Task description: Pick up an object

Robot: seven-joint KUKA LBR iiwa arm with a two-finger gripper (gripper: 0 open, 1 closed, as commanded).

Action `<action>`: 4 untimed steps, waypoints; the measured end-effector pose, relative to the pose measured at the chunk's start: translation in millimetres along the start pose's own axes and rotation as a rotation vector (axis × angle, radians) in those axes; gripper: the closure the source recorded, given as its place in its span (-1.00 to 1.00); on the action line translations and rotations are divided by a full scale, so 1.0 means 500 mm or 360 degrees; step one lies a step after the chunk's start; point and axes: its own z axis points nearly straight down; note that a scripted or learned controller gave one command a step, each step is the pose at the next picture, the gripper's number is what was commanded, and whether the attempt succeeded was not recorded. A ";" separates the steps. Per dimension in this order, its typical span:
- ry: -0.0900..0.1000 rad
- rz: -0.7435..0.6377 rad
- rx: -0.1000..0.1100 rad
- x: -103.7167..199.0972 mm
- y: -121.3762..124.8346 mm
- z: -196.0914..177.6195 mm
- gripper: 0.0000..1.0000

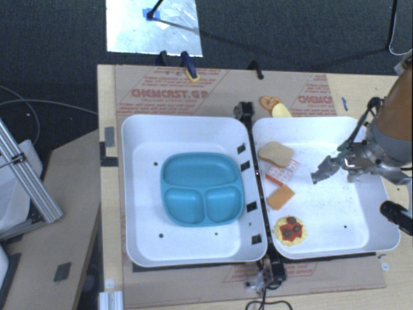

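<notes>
In the right bin (361, 237) lie a slice of toy bread (275, 153), a pink-and-white wrapper (284, 170) under it, an orange wedge (280, 196) and a small round pizza (290, 230) with red toppings. My gripper (321, 172) hangs over the middle of the right bin, pointing left, some way right of the bread and the orange wedge. Nothing is seen between its fingers. The arm with its orange band (393, 118) comes in from the right.
A blue divided plate (201, 188) sits in the left bin (139, 173). A yellow toy (281, 110) and an orange one (268, 102) lie on the cardboard behind the bins. A blue-yellow clamp (190, 66) holds the cardboard's back edge.
</notes>
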 end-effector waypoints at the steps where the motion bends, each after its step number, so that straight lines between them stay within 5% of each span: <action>1: -0.0001 -0.0003 -0.0006 0.000 0.002 -0.022 1.00; 2: 0.0001 -0.0011 -0.0009 0.144 -0.049 -0.175 1.00; 3: 0.0003 -0.0012 0.0003 0.267 -0.049 -0.082 1.00; 4: 0.0004 -0.0011 -0.0026 0.329 -0.047 -0.383 1.00</action>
